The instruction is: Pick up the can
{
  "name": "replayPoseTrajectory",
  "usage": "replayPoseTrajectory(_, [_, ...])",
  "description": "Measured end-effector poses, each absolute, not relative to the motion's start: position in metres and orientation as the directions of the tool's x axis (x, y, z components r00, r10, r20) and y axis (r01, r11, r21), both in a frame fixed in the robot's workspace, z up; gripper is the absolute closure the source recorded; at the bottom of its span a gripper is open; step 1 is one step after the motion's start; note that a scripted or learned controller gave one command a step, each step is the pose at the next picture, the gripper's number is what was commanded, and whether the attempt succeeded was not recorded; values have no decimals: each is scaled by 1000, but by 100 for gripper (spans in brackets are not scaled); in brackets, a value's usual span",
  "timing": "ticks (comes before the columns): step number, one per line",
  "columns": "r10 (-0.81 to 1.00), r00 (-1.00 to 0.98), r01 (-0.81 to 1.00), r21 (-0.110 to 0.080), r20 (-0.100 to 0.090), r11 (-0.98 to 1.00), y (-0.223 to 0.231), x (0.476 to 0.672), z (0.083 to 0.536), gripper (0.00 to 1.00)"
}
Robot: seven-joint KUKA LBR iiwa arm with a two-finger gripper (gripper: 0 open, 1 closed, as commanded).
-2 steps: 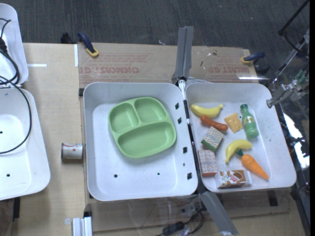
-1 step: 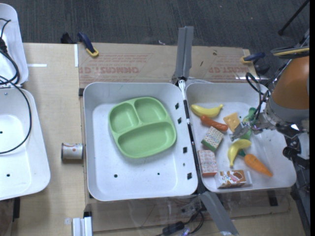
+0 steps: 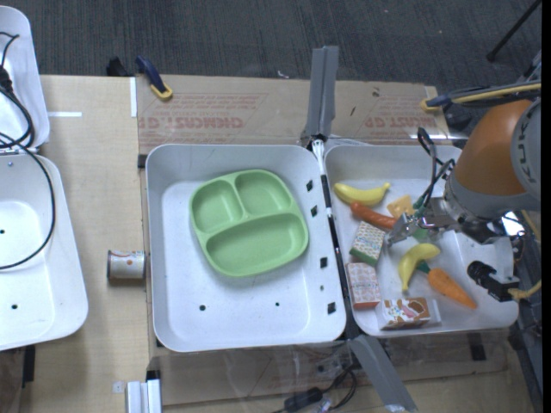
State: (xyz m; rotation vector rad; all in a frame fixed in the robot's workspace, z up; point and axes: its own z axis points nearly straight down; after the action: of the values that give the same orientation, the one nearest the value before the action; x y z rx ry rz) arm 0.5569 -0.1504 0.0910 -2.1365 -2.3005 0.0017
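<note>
The can point(image 3: 126, 266) is small and silvery with an orange label. It lies on its side on the wooden bench, just outside the left wall of the left bin point(image 3: 172, 317). My gripper point(image 3: 402, 230) hangs low over the right bin point(image 3: 491, 317), far to the right of the can. It sits among the toy food, above a red pepper point(image 3: 372, 216) and beside a small yellow banana point(image 3: 415, 261). I see nothing held in it.
A green divided plate point(image 3: 250, 222) lies in the left bin. The right bin holds another banana point(image 3: 362, 194), a carrot point(image 3: 450, 287) and several small food boxes point(image 3: 363, 284). A white unit with black cables point(image 3: 26, 256) stands at the far left, close to the can.
</note>
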Motion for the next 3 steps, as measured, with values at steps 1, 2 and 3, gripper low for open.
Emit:
replayPoseTrajectory(1, [1000, -30, 1000, 0, -2, 30, -223, 562, 229, 0])
replayPoseTrajectory(2, [1000, -30, 1000, -1, -2, 30, -223, 562, 229, 0])
replayPoseTrajectory(3, [974, 228, 974, -3, -1, -228, -163, 535, 137, 0])
